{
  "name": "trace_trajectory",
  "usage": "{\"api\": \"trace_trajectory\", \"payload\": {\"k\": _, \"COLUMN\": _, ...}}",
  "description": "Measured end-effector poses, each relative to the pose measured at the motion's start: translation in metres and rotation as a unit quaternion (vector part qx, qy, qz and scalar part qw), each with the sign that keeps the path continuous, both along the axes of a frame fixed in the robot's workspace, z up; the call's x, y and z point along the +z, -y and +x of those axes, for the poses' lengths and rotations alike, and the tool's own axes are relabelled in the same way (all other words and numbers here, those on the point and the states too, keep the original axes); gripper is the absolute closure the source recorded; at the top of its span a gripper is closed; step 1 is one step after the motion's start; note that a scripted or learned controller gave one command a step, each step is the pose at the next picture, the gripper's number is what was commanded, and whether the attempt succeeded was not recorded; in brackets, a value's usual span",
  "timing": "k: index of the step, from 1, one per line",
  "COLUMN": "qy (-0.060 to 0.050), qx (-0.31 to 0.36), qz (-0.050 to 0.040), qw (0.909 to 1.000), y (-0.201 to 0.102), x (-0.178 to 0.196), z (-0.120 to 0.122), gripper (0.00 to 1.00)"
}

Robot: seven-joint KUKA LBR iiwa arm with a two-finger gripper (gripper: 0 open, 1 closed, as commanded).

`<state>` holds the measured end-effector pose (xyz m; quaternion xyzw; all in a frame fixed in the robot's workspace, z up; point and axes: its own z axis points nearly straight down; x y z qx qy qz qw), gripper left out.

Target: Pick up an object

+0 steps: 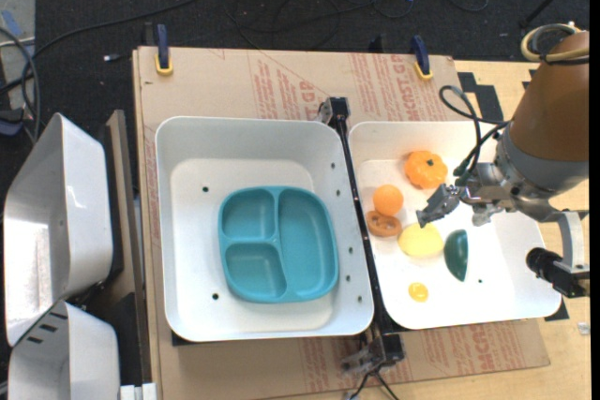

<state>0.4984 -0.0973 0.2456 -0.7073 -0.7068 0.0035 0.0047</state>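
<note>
- The yellow lemon-shaped object point(421, 242) is lying in the right bin point(511, 300), directly beneath the gripper point(439, 205).
- The gripper is hanging over the right bin with its fingers spread apart, gripping nothing.
- A dark green object point(457, 254) is lying just to the gripper's lower right, beside the yellow object.
- An orange ball point(387, 200) and a brown ring point(382, 223) are sitting to its left; an orange pumpkin-shaped object point(426, 169) is sitting above it.
- A small yellow disc point(418, 292) is lying further below.
- The left bin point(183, 201) is holding a teal divided tray point(278, 244), well apart from the gripper.
</note>
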Motion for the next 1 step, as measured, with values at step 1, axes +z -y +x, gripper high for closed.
{"api": "trace_trajectory", "payload": {"k": 1, "qy": 0.005, "qx": 0.001, "qz": -0.0006, "qw": 1.0000, "y": -0.0001, "x": 0.0051, "z": 0.0021, "gripper": 0.00}}
